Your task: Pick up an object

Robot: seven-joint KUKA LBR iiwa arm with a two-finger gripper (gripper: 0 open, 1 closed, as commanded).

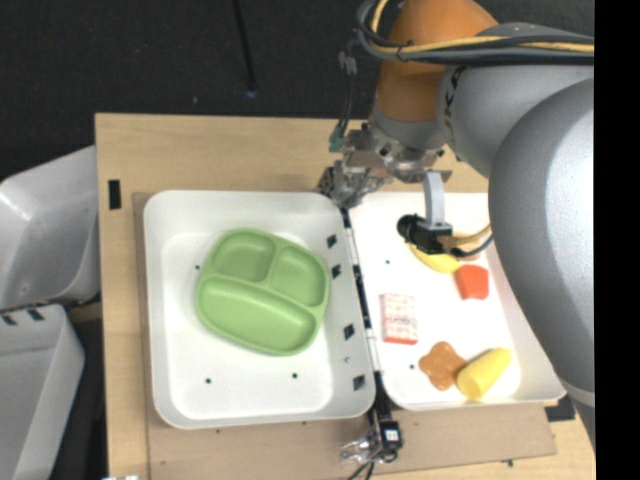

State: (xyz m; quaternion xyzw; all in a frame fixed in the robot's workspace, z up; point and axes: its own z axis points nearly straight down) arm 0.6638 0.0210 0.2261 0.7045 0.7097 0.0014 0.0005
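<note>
Two shallow white bins sit side by side on the bench (120, 148): the left bin (165, 368) holds a green divided plate (262, 290), and the right bin (440, 313) holds the loose objects. These are an orange-red block (472, 282), a white printed packet (398, 318), a brown cookie-shaped piece (438, 364) and a yellow chunk (484, 372), all at lower right. The gripper (345, 175) hangs at upper centre, above the far end of the wall between the bins, and whether it is wide or narrow cannot be told.

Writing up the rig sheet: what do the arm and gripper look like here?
The arm has a smooth, rounded light grey casing, with a bulbous orange band above the wrist. Yellow and black cables loop over the orange part. The gripper is a small dull-metal assembly, grey and dark.
</note>
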